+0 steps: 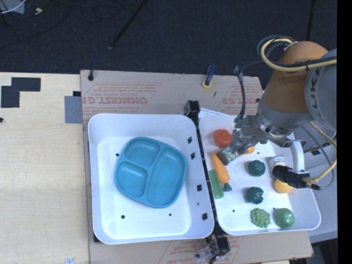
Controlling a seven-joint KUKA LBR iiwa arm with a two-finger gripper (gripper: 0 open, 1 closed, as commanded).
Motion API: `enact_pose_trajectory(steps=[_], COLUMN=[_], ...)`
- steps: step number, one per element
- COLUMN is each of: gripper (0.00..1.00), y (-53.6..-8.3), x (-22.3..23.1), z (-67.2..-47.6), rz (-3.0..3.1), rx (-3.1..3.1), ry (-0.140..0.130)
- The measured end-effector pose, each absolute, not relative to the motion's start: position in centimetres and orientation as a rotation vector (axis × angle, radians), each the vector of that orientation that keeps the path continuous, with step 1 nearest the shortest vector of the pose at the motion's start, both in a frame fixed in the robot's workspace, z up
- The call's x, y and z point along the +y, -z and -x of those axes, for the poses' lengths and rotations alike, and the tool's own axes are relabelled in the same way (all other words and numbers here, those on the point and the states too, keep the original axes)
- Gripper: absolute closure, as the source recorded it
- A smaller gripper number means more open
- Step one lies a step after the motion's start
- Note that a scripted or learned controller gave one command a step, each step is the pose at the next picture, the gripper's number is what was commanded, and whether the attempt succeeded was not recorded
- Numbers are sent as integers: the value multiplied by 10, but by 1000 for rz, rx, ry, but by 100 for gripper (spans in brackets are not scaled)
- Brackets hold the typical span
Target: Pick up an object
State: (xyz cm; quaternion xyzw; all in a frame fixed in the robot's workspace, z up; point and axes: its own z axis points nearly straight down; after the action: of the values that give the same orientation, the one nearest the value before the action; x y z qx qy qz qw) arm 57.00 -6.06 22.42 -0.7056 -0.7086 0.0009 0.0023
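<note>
Cardboard-topped bench, two white bins [99, 147], arm's jaws [235, 147] low over right-bin toys, partly hidden, open/shut unclear.

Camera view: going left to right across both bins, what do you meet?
Blue sectioned plastic tray → orange carrot → dark green round vegetable → light green round fruit.
</note>
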Motion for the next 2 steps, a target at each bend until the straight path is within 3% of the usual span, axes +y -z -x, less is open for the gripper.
enact_pose_trajectory(steps=[2], gripper=[100], y=[-223], x=[47], z=[-602], rz=[2212], rx=[-2227], ry=[1])
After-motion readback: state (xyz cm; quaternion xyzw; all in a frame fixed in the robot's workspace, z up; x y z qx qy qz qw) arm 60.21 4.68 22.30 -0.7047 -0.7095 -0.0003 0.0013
